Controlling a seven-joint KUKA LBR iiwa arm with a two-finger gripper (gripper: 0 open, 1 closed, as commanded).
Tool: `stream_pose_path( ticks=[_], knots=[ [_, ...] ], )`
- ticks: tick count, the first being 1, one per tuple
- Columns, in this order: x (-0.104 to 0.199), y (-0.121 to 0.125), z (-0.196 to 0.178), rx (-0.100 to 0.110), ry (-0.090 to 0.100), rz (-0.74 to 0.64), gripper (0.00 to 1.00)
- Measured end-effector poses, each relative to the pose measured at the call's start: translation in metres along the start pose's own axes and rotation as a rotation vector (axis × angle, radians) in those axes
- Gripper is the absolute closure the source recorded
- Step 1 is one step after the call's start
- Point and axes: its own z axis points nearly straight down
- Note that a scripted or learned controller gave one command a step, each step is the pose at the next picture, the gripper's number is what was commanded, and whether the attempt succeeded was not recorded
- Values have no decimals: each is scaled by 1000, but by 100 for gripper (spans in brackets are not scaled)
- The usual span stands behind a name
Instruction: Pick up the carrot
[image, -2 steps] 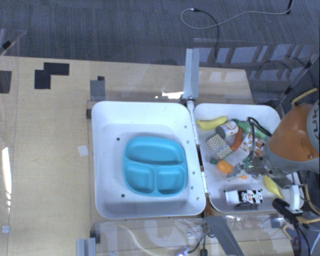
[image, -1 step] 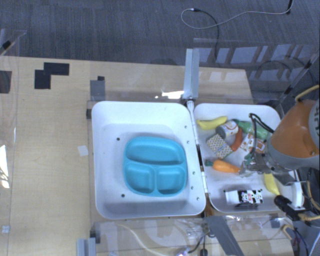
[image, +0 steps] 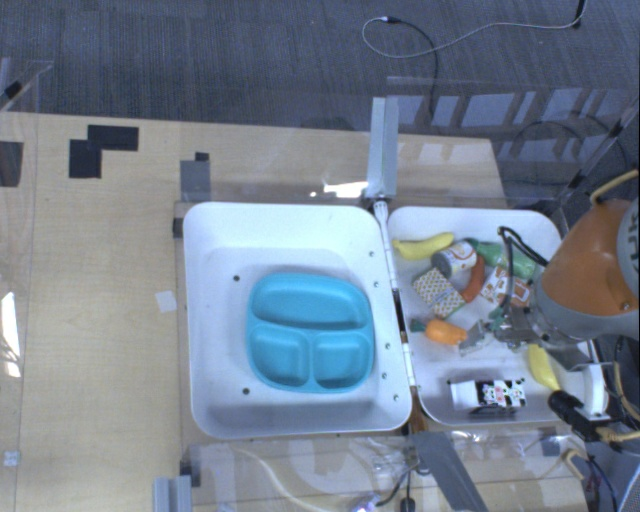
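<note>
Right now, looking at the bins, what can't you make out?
- Tool next to the carrot, camera view: too small and blurred to tell any grip.
- Right bin: its far right side is hidden under the arm.
- Green item: partly covered by cables, identity unclear.

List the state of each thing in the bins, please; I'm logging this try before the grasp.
carrot: lying flat in the right bin, claw beside it, not lifted
claw: low over the right bin
blue tray: upright in the left bin
banana: lying flat
white bottle: on its side

wooden bench (image: 90, 330), two white bins (image: 215, 330)
</note>
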Motion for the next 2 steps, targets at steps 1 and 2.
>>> stream_pose_path(
  ticks=[1, 2],
  knots=[
    [3, 0, -48, 16, 1, 18, 0],
    [18, 31, 5, 15, 0, 23, 0]
  ],
)
